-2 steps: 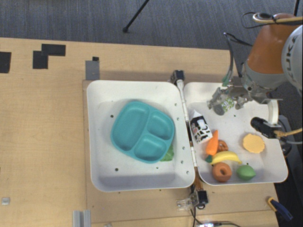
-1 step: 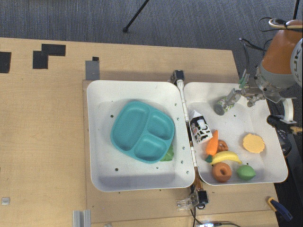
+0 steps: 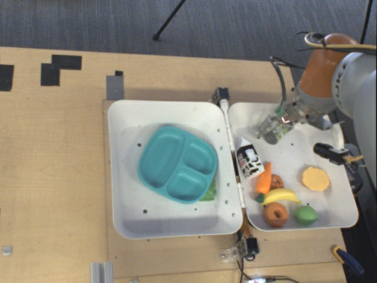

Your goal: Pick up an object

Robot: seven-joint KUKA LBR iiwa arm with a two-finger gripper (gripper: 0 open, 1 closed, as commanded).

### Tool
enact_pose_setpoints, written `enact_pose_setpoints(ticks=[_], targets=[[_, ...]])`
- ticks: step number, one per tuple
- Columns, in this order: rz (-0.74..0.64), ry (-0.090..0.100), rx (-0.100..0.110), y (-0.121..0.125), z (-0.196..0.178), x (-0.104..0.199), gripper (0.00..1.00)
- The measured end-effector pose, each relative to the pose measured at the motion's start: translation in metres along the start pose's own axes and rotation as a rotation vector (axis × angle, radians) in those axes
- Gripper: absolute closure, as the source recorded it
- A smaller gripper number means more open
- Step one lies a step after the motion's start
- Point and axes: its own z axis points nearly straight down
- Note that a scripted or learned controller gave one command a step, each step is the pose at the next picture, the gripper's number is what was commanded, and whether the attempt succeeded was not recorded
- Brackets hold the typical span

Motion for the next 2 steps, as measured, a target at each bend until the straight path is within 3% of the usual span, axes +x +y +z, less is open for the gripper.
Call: enact_pose_setpoints(ticks=[1, 2], targets=[[-0.001, -0.002, -0.006, 0.002, -0.013, 0.0, 1.0], [-0.187, 0.001, 0.0, 0.002, -0.101, 0.056, 1.0]])
